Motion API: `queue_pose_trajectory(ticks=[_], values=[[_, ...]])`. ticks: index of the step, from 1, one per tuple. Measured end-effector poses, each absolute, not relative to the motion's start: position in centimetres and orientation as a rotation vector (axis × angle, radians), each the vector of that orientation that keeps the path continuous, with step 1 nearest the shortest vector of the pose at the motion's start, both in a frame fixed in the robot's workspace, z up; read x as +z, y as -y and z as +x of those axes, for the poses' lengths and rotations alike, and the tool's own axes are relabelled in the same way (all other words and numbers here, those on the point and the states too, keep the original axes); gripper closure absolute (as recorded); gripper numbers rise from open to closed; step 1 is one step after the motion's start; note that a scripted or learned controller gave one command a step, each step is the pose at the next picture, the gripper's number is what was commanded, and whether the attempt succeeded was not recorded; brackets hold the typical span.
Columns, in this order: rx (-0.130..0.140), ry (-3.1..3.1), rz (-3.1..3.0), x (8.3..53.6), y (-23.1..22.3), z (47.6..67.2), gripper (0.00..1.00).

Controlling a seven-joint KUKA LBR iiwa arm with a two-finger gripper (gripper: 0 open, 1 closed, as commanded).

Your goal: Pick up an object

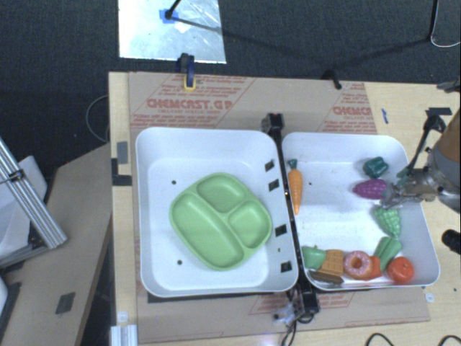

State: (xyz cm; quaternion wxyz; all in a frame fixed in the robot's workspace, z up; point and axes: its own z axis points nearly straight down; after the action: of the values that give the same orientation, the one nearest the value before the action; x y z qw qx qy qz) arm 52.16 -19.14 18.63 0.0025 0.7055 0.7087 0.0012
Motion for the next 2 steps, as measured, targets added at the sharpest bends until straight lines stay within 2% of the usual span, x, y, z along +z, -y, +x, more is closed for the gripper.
queue_pose_trajectory(ticks=[1, 2], values=[[0.004, -2.225, 2.211, 22.7, 19.2, 52.3, 1.00], [0.006, -2.232, 2.208, 23.5, 13.4, 53.8, 1.00]])
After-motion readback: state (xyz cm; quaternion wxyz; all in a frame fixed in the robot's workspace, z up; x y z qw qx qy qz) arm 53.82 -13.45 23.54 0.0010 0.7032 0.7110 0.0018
